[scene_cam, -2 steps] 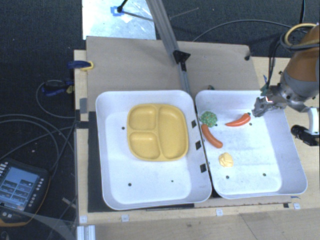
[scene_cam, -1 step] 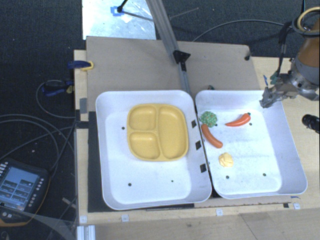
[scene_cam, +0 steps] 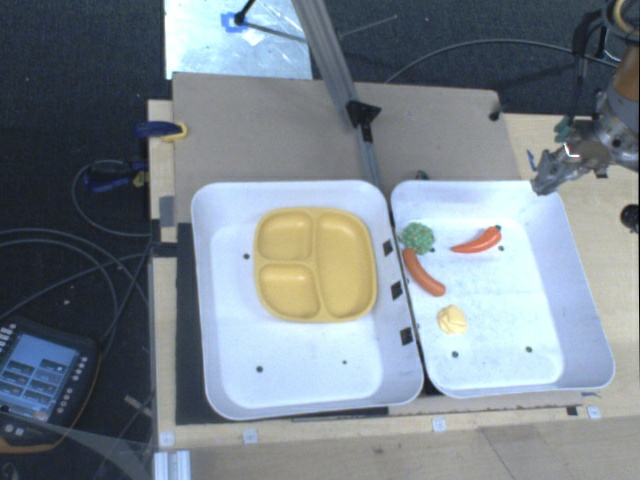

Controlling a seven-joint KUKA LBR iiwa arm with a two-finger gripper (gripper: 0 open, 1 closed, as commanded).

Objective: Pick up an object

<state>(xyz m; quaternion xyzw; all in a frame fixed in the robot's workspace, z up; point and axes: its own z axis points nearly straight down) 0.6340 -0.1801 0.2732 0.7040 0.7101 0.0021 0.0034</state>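
In the right bin (scene_cam: 575, 298), four small toy foods are lying loose: a green broccoli piece (scene_cam: 417, 236) at roughly ten o'clock from the bin's centre, an orange-red sausage (scene_cam: 423, 272) just below and nearly touching it, a red chili pepper (scene_cam: 476, 240) toward twelve o'clock, and a pale yellow lump (scene_cam: 452, 319) toward seven o'clock, well apart from the others. The gripper (scene_cam: 552, 174) is hanging above the bin's two o'clock corner, off the food; whether the jaws are open or closed cannot be told at this size. All four are looking light, hard and slick, likely plastic. The pepper is sitting most isolated and narrow, so pinching across its middle seems safest. The left bin (scene_cam: 225, 368) is carrying a yellow divided plate (scene_cam: 315, 265).
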